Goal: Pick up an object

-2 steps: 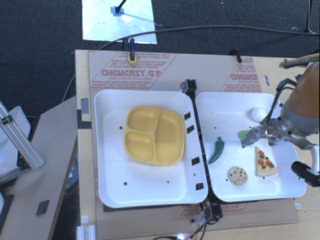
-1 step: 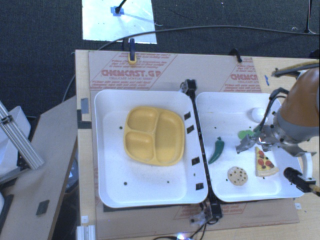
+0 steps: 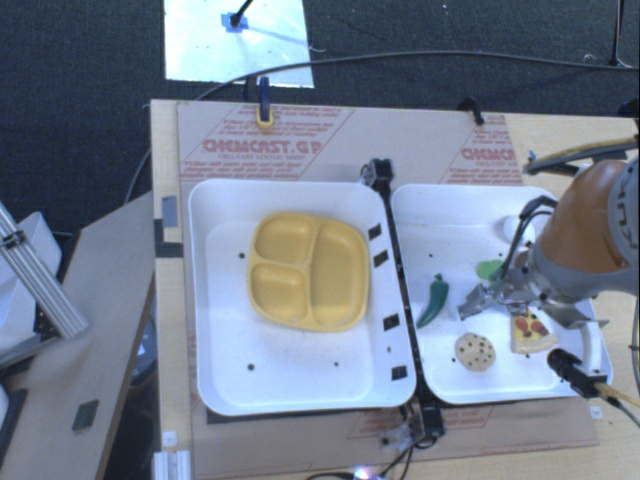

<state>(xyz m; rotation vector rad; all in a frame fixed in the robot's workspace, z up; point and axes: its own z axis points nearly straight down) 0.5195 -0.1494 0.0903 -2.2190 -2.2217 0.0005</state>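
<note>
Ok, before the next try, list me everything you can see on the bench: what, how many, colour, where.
white bins: two, white, side by side on the bench
divided plate: one, yellow, three compartments, middle of the left bin
pepper: one, dark green, right bin, near the divider
cookie: one, tan with dark chips, right bin, near the front
pizza slice: one, tan with red spots, right bin, right of the cookie
light green item: one, right bin, partly hidden by the gripper, too hidden to name
clamp: one, blue and yellow, on the bench's far edge
arm: one, grey with orange band, over the right bin
gripper: one, low in the right bin between pepper and pizza slice
</note>
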